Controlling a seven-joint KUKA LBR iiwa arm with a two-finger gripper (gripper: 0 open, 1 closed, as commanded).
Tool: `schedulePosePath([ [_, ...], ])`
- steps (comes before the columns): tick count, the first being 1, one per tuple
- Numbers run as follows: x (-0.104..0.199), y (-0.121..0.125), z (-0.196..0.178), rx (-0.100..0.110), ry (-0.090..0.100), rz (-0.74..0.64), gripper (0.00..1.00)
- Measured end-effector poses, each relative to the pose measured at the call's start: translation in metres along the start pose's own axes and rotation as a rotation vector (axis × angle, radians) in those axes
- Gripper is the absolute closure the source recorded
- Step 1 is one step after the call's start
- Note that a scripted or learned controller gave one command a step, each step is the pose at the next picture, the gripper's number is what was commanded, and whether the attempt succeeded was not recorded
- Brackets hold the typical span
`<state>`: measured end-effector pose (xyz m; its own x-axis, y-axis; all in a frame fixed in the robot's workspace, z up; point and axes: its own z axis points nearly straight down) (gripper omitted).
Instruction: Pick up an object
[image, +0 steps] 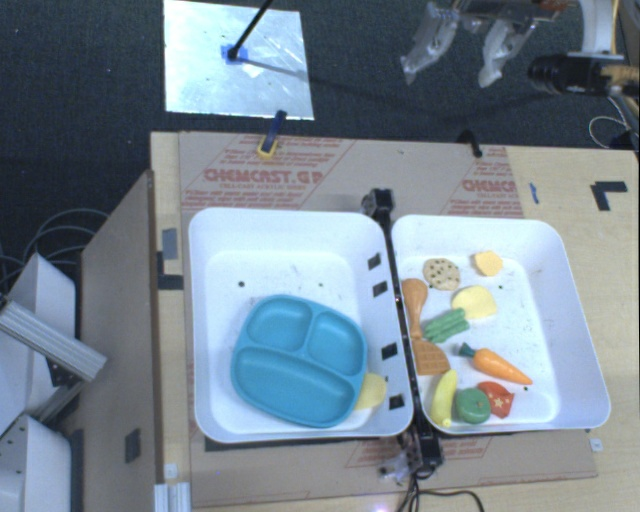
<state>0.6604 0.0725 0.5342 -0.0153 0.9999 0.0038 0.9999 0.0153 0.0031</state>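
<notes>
My gripper (458, 62) hangs high at the top right of the camera view, well behind the bins, open with nothing between its two pale fingers (424, 52). The right bin (570, 300) holds toy food: a cookie (440, 272), a yellow slice (488, 263), a pale yellow piece (475, 302), a green vegetable (445, 325), a carrot (497, 366), a drumstick (414, 298), a waffle-like wedge (430, 356), a banana (443, 396), a green round piece (472, 405) and a red piece (497, 399). A yellow piece (371, 391) lies in the left bin by the blue plate.
The left bin (270, 240) holds a blue divided plate (298, 360). A black clip (379, 203) joins the bins at the back. A shiny sheet (237, 58) lies on the dark floor behind the bench. Cables and grey frames (40, 340) stand at the left.
</notes>
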Motion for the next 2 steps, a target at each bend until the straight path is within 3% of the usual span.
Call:
schedulePosePath([
  [1, 0.107, 0.005, 0.006, 0.002, 0.001, 0.000, 0.00],
  [2, 0.165, 0.010, -0.001, -0.001, -0.001, 0.006, 0.00],
])
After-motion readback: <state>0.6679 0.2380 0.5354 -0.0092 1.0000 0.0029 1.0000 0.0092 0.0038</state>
